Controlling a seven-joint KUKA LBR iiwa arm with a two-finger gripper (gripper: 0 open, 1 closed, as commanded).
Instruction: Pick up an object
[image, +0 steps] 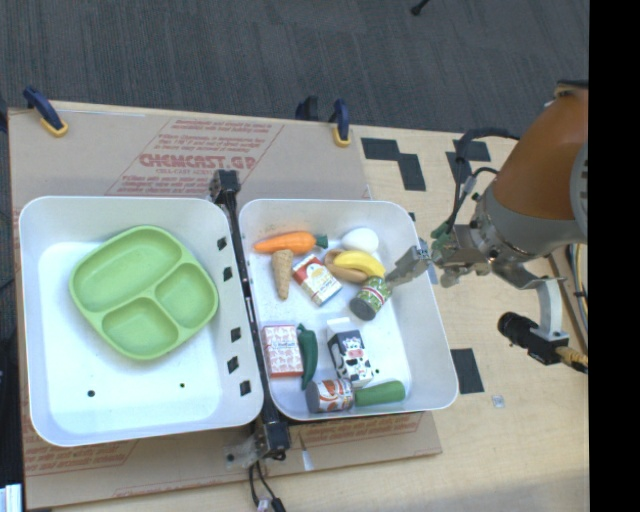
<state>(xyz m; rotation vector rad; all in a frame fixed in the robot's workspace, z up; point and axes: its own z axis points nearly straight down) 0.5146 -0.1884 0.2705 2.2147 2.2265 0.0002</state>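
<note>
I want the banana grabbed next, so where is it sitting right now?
The banana lies in the right bin, near its far right corner, just below the white egg and above the small green-labelled can.

Bench (480, 400) bears cardboard sheet (300, 150) under two white bins (40, 400).

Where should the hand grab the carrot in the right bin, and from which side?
Grip the carrot across its thick orange middle, coming straight down from above. It lies flat and roughly crosswise near the bin's far wall, with open floor on its far side. Its narrow width suits two fingers. Avoid the green stem end, which sits close to the egg and banana.
</note>
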